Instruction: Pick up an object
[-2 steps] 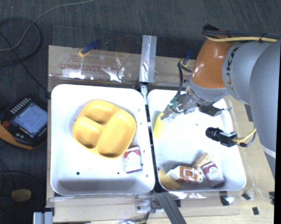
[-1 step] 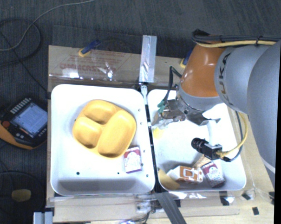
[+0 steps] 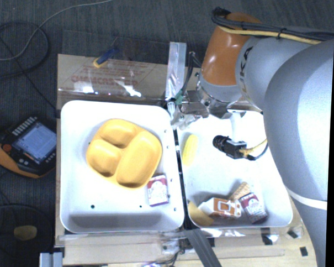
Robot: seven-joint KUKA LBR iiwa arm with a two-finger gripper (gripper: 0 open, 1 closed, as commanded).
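We read partial black "KU" lettering on the arm's orange band [image 3: 228, 52]; package print stays illegible.

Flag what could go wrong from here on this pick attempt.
1. The gripper sits right over the divider between the bins; descending here may hit the rim.
2. The nearest item, a pale yellow piece, lies against that divider, leaving little room on one side.
3. The big yellow object in the left bin looks too wide to grasp.

Bright, even overhead light — white bins [image 3: 119, 222] glare slightly, focus soft, shadows faint.
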